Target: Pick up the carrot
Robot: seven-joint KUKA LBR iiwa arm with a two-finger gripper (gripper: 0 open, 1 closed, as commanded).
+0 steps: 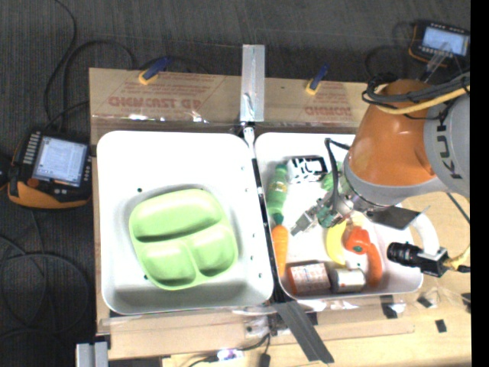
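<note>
Tray [183, 235] in left bin [114, 167]; carrot [280, 247] in right bin [409, 285], by divider.

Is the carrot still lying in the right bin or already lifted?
Still lying in the right bin. The carrot rests flat along the bin's left wall, below the green bottle; the gripper is beside it, not around it.

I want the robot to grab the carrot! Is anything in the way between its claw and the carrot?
Nothing visible blocks it. The long orange carrot lies along the right white bin's left wall, and the two-finger gripper hangs just to its right with bare bin floor between them. A green bottle lies just above the carrot.
</note>
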